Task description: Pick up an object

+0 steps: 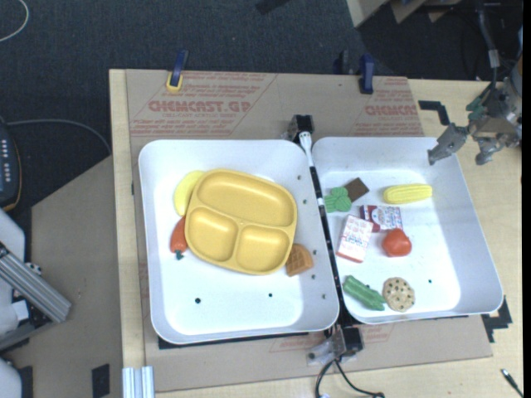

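Grey pincer (463, 145) hovered spread and empty over the right bin's (473, 222) far right corner; the corn (407, 193) and other toys lay untouched, nothing was picked.

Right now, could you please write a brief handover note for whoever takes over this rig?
Gripper: open, holding nothing, above the top right corner of the right bin.
Right bin holds: corn cob, tomato, cookie, green pod, white carton.
Left bin holds the yellow divided plate.
Done: nothing picked.
Left: descend, grasp one object, lift.
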### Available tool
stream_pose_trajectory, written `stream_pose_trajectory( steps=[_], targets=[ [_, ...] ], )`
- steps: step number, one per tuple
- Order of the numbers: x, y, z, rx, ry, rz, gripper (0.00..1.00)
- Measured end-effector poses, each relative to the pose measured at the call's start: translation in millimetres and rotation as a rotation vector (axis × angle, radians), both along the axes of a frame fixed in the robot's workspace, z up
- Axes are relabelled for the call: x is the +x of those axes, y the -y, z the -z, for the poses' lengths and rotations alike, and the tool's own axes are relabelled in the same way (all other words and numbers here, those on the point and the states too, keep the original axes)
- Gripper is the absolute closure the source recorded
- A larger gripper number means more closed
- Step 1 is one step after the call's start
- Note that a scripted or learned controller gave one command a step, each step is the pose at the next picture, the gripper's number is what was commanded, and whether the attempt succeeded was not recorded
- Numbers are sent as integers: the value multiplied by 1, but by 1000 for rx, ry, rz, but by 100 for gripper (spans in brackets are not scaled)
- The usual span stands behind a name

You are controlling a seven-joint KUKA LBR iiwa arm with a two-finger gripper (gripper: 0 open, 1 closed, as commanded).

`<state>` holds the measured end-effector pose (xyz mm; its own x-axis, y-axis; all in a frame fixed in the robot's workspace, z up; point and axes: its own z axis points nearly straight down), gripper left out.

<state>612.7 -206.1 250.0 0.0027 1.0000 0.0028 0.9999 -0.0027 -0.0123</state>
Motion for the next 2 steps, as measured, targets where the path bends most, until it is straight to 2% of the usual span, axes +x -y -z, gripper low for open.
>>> stream_pose_trajectory(
  steps=[1,2],
  targets=[
    [2,0,-7,-3,13,-3,0],
    [-5,6,47,-2,7,-2,0]
  ],
)
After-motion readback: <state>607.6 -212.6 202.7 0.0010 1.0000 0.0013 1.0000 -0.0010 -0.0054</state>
